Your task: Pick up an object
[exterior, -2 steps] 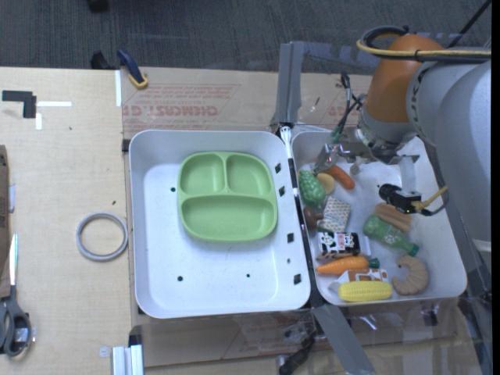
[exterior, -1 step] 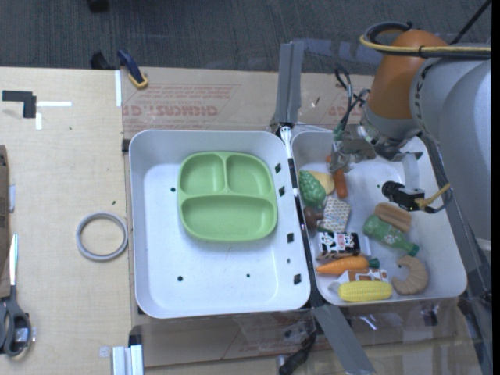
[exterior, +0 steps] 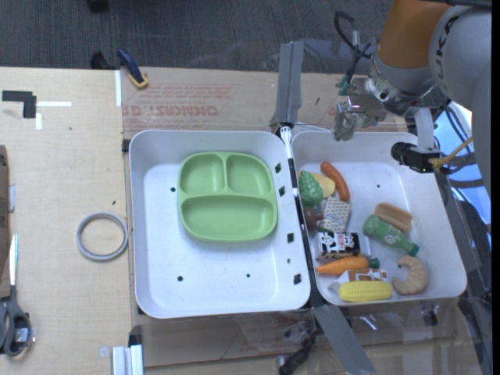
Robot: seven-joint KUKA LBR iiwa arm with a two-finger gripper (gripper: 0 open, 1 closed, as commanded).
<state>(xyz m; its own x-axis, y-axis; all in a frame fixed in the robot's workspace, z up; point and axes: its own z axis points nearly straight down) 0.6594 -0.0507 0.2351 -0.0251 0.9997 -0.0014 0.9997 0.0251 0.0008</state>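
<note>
You had the arm (exterior: 437,45) reaching in from the right, its gripper (exterior: 345,123) hanging over the far edge of the right bin (exterior: 449,233), above the bin's back wall and well apart from the toys below. You could not tell from this angle how the gripper was set, and nothing showed beneath it.

Your pickable objects all lay in the right bin, crowded toward its left and near sides. A red sausage (exterior: 333,176) sat farthest back, touching a yellow piece (exterior: 323,184) beside a green leafy item (exterior: 310,186). Just below them lay a grey patterned packet (exterior: 336,209), then a black-and-white cow-print carton (exterior: 338,243). An orange carrot (exterior: 342,266) lay in front of that, and a yellow corn cob (exterior: 363,291) rested against the near wall. To the right you had a hot dog bun (exterior: 393,216) touching a green bottle (exterior: 389,235), with a croissant (exterior: 411,275) near the front right corner.

The left bin (exterior: 148,233) held 1 green divided plate (exterior: 227,194) with 3 compartments, lying flat toward the back.

On the bench (exterior: 55,178) to the left you had a grey ring (exterior: 101,236), well apart from the bins, scissors (exterior: 14,319) at the near left edge, and a blue-and-yellow clip (exterior: 133,69) at the back.
</note>
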